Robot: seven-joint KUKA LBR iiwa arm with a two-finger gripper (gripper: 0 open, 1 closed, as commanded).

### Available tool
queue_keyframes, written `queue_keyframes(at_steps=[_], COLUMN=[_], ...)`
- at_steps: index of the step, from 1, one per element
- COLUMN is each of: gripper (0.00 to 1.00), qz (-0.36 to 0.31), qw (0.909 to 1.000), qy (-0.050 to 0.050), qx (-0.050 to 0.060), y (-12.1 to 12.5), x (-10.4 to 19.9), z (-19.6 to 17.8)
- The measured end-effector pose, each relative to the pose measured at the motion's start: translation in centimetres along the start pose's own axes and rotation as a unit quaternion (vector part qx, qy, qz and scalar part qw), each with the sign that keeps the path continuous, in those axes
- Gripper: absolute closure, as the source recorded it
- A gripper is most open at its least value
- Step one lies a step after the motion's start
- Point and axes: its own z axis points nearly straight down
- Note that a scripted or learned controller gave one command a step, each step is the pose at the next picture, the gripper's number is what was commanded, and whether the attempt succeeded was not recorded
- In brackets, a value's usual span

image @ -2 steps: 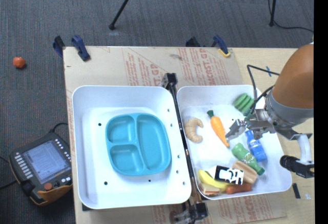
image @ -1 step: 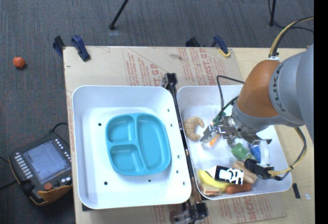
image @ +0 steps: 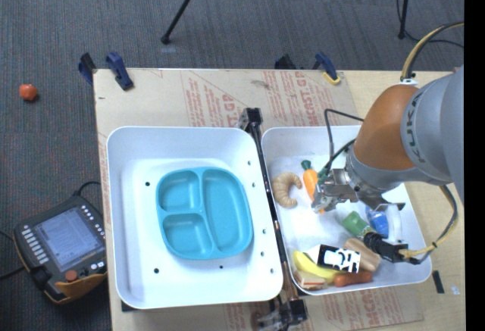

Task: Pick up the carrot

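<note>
The carrot (image: 309, 180), orange with a green top, lies in the right white bin (image: 282, 142) near its middle left. My gripper (image: 326, 197) hangs just to the right of and below the carrot, low over the bin floor. Its fingers are dark and small against the arm, and their spacing is unclear. Nothing visibly sits between them.
A tan croissant (image: 286, 188) lies left of the carrot. A green item (image: 355, 223), a blue item (image: 380, 224), a banana (image: 312, 266), a black-and-white pack (image: 338, 257) and other toy food crowd the bin's lower right. The left bin (image: 125, 170) holds a blue divided tray (image: 203, 211).
</note>
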Motion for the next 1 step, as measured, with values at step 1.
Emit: queue_keyframes(at_steps=[1], gripper=[1.0], qz=[0.116], qw=[0.9933], qy=[-0.001], qx=[0.004], y=[6.56], x=[5.59], z=[-8.97])
